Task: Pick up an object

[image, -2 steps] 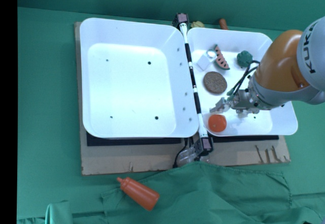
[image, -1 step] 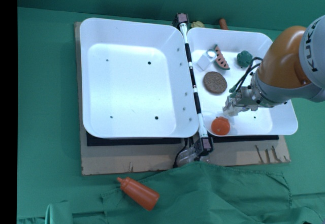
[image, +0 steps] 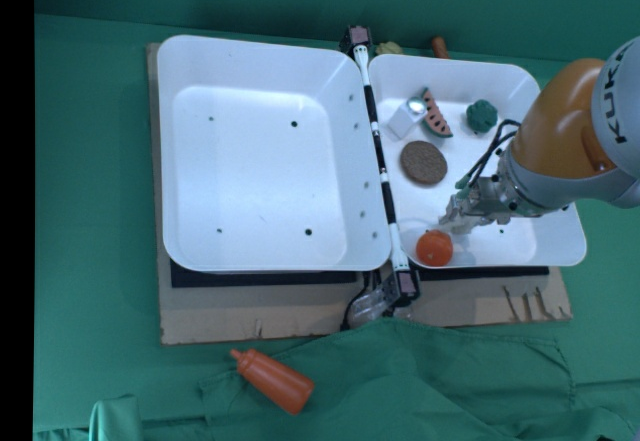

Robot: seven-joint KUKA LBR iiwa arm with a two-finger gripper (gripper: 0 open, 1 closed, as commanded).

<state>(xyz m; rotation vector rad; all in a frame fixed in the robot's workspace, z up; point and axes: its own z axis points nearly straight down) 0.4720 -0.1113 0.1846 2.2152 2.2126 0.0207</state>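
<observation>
Green-draped worktop [image: 90, 229], right bin [image: 560, 247]: orange ball [image: 434, 248] in near-left corner just below the gripper [image: 462, 216], jaws' state indiscernible; probably light, rigid, smooth, roll-prone, so grip across its widest middle.

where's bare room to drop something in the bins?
The left bin has a bare floor from wall to wall. In the right bin it is crowded: watermelon slice, white cube, green piece, brown disc, orange ball, and the gripper above it.
</observation>
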